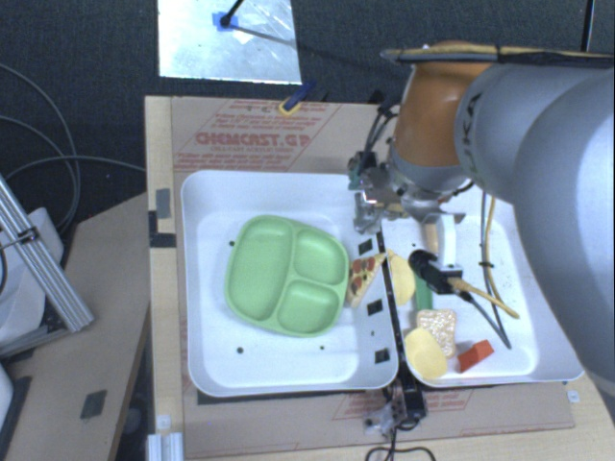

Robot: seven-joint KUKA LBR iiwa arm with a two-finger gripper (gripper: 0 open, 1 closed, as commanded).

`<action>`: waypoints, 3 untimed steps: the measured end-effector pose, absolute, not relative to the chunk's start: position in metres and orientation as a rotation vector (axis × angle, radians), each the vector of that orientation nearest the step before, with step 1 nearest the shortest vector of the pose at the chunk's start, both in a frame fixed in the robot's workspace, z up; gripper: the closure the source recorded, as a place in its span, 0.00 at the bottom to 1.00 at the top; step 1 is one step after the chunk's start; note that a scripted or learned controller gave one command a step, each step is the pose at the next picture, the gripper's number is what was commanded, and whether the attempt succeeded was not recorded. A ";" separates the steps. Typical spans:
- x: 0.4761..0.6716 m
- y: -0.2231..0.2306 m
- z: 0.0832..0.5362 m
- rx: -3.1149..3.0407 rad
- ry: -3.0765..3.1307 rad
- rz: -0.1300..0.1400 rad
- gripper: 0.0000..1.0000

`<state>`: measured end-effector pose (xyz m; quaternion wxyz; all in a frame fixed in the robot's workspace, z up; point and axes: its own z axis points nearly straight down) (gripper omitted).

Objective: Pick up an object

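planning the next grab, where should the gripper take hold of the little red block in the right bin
Grip the red block across its short width, coming straight down from above. It lies flat and slightly angled near the bin's front, with open floor on its right; the cracker sits close on its left.

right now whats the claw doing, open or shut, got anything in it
Claw: cannot be told from this angle; it sits above the divider between the two bins, near the green plate.

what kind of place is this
Probably a robotics lab's grasping test bench: a grey robot arm with an orange band reaches over two shallow white bins on cardboard, holding a green divided plastic plate and toy food.
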<state>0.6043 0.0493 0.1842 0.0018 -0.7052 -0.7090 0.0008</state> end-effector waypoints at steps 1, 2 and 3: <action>0.566 0.036 0.449 -2.225 -2.236 -0.026 1.00; 0.483 -0.017 0.379 -2.225 -2.212 0.007 1.00; 0.486 0.039 0.278 -2.208 -2.225 0.008 1.00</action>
